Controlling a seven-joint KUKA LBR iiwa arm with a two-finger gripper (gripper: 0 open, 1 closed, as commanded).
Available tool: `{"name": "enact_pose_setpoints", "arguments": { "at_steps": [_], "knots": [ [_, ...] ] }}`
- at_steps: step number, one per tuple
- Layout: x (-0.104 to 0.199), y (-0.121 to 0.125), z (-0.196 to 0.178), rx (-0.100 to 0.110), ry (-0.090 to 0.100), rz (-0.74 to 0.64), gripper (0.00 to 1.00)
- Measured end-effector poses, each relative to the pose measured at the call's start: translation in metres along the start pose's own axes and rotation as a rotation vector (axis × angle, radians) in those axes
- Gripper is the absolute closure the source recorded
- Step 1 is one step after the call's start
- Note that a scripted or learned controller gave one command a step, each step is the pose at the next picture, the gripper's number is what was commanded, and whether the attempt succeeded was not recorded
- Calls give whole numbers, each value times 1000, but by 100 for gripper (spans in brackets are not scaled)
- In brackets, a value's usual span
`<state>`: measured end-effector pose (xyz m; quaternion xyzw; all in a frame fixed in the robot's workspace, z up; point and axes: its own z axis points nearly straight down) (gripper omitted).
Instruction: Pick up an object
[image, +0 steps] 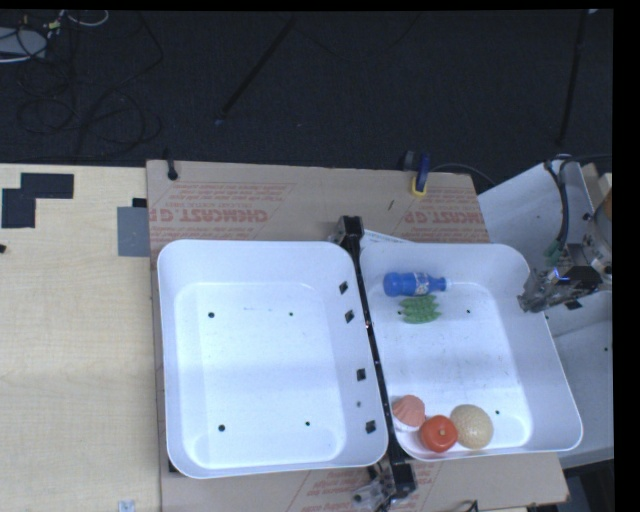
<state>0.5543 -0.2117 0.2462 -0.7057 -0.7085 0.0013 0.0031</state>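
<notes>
1. At the far left, the table shows bare pale wood, with nothing on it for me to take.
2. Next is the left bin, shallow and white; I see only its small dark holes, so reaching there would probably waste a try.
3. Across the black divider lies the right bin, where all my candidates sit.
4. Toward its far wall a blue bottle lies on its side, with a small green toy just beside it, nearer the camera. I judge the bottle may roll away under a closing grip, and a descent between the two could nudge both.
5. In the near corner three pieces crowd together: a pink shell-like object, an orange-red round object and a tan ball. They seem to touch or nearly so, and they hug the bin wall. A grab here risks catching the rim, or pushing one rounded piece off another.
6. At the right, my pincer hangs at the outer edge of the right bin, well apart from every object. It holds nothing that I can see; I cannot tell how wide it stands, since it is small and cluttered by cables.
7. My judgement: no pick has begun.
</notes>
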Motion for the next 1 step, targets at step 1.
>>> {"name": "enact_pose_setpoints", "arguments": {
  "at_steps": [1],
  "knots": [
    [0,32,49,-1,-1,0,100]
  ]
}}
